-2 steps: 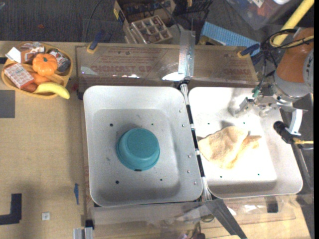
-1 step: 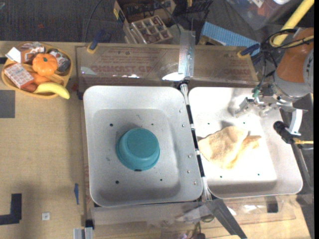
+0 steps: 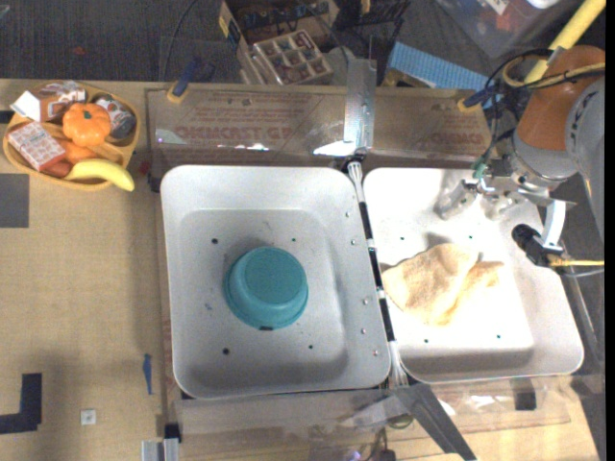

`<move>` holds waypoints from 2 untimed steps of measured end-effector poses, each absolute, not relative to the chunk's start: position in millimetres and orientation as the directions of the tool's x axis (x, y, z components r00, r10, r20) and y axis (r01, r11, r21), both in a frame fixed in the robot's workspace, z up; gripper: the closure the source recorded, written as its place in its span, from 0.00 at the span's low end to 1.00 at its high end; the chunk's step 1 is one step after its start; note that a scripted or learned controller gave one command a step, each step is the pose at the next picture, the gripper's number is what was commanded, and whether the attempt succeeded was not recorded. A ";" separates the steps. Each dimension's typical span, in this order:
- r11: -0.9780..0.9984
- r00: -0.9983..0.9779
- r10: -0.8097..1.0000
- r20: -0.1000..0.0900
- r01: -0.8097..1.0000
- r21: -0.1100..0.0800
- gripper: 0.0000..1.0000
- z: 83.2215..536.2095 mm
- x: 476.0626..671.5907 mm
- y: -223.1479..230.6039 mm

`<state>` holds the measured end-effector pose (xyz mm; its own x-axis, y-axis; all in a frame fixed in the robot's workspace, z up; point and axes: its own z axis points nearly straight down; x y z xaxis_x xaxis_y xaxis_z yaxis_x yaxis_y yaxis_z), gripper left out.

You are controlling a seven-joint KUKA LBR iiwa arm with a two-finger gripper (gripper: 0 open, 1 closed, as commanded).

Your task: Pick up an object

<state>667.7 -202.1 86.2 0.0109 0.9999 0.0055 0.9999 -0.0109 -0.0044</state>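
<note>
The grey two-finger gripper (image 3: 459,198) hangs with its fingers spread and nothing between them over the back of the right shallow white bin (image 3: 548,344), above the crumpled tan cloth (image 3: 437,281) lying mid-bin, while a teal upturned plastic bowl (image 3: 267,287) sits in the left white bin (image 3: 192,209).

Teal bowl (image 3: 267,287) sits upside down in left bin (image 3: 192,200); pincer (image 3: 459,198) hovers above tan cloth (image 3: 437,279)

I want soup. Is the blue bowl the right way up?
No, upside down. The teal bowl in the left bin shows its flat base on top.
</note>
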 end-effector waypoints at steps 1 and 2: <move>0.192 -0.192 0.981 0.000 0.981 0.000 0.00 90.9 622.3 -162.3; 0.125 -0.125 0.992 -0.001 0.992 0.006 0.00 88.1 536.2 -166.3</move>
